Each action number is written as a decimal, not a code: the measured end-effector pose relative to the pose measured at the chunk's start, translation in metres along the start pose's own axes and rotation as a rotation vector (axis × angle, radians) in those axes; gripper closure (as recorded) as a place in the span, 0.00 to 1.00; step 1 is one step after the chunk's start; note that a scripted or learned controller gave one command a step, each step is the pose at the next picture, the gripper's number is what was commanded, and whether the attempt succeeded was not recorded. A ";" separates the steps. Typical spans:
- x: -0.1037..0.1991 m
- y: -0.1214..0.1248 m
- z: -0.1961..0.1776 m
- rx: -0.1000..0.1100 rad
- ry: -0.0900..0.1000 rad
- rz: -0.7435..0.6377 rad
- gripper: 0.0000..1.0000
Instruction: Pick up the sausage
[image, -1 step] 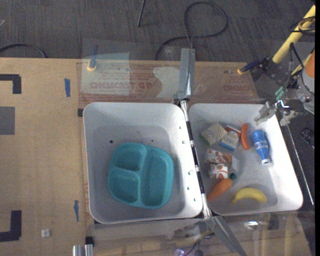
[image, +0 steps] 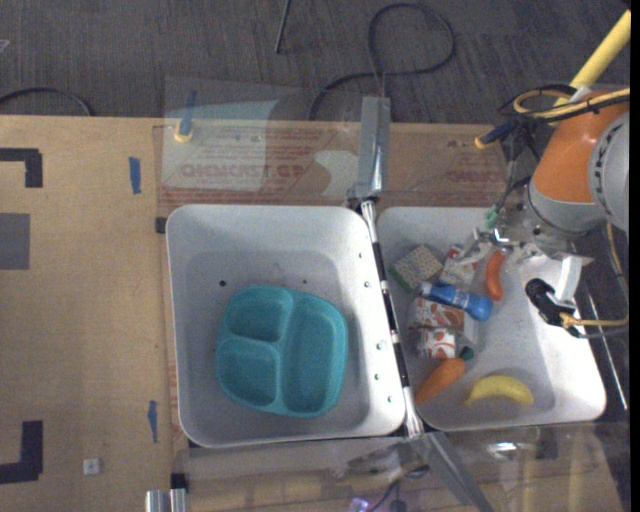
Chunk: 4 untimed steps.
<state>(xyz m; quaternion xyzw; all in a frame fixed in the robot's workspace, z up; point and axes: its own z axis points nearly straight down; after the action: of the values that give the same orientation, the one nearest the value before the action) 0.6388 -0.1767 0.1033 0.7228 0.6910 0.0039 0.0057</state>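
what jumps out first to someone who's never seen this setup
The teal divided plate lies alone in the left bin and catches the eye first. Next comes the cluttered right bin: a banana and carrot at its near edge, a blue bottle in the middle, and an orange-red sausage near the far side. The arm's orange band hangs over that bin's far right corner.

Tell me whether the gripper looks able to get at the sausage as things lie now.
Probably yes. The sausage lies near the top of the right bin with nothing on top of it, and the gripper hangs just above it. A small packet crowds its left side, so a finger may catch there.
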 end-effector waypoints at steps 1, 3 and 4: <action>0.001 0.032 0.006 0.005 -0.002 0.332 0.00; -0.028 0.010 0.014 0.002 0.006 0.175 0.00; -0.030 -0.028 0.015 0.010 0.008 0.162 0.00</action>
<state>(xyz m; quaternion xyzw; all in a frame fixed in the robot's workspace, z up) 0.6100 -0.2055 0.0881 0.7763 0.6303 0.0039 -0.0010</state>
